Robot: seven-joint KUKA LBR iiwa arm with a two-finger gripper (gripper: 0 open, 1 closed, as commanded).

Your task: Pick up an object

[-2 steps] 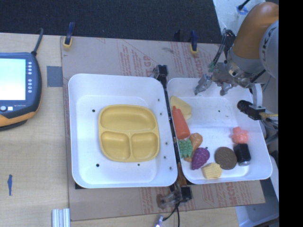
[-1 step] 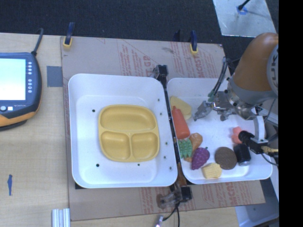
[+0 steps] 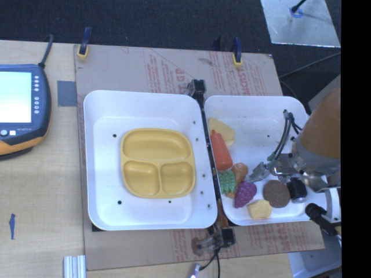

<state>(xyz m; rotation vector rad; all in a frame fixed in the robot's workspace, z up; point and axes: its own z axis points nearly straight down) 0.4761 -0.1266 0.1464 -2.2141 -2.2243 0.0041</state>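
The right bin (image 3: 255,112) holds several toy foods along its left and front sides: a pale yellow piece (image 3: 224,130), a red-orange carrot (image 3: 220,148), a small orange piece (image 3: 240,169), a green piece (image 3: 226,182), purple grapes (image 3: 244,193), a brown round disc (image 3: 276,194) and a yellow wedge (image 3: 259,209). My gripper (image 3: 262,171) hangs low over the right bin's front right area, just right of the orange piece and above the grapes and the brown disc. Nothing is visibly held in it.
The left bin (image 3: 101,155) carries a yellow divided plate (image 3: 157,161). A teach pendant (image 3: 20,106) lies on the bench at the far left. Clamps (image 3: 198,87) join the bins at the back, and cables run at the front (image 3: 211,245).
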